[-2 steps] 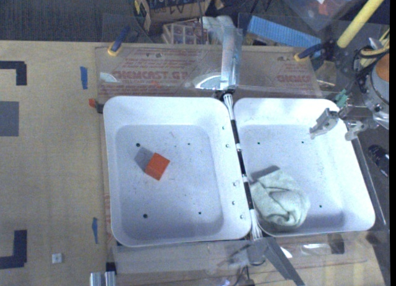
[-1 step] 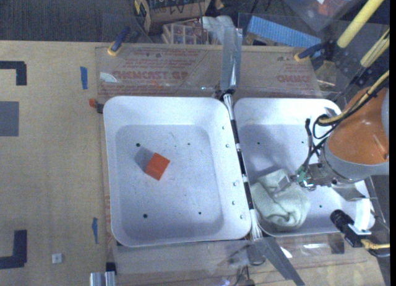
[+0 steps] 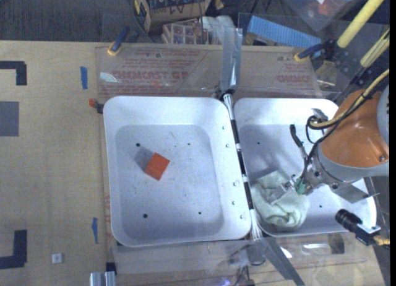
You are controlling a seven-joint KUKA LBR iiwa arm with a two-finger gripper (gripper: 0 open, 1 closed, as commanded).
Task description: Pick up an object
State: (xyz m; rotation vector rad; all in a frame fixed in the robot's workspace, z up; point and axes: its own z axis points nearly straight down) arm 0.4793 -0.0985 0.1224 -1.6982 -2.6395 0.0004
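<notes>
While gripper (image 3: 296, 187) sat on cloth (image 3: 278, 201): finger state could not be told.
Cloth: soft, light, limp; pinch a raised fold.
Block (image 3: 157, 166): rigid, untouched.

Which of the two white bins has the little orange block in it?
The left white bin holds the small orange block. The right white bin holds a crumpled pale cloth instead, with the gripper at it.

Slanted overhead view of both bins (image 3: 124, 111)

Even bright light, soft shadow by red block (image 3: 157, 166), slightly grainy pic.
</notes>
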